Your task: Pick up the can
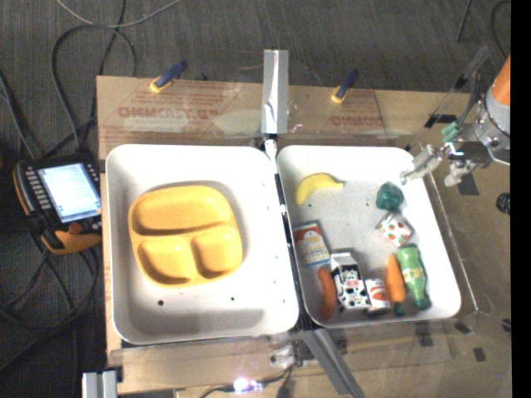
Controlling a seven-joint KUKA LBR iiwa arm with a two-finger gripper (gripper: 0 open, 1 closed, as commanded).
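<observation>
Right bin (431,222), can (311,245), label unreadable

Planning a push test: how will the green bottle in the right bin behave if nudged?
The green bottle lies on its side, so its round body probably rolls. The carrot alongside may block it. It looks like smooth plastic, likely slippery.

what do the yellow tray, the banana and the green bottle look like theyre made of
Yellow tray: looks like moulded plastic with a matte finish, judging by its rounded compartments and even colour. Banana: probably a plastic toy; the yellow is uniform and smooth, without spots, though real fruit cannot be ruled out. Green bottle: seemingly glossy plastic or glass, with a pale highlight; too small to tell which.
</observation>
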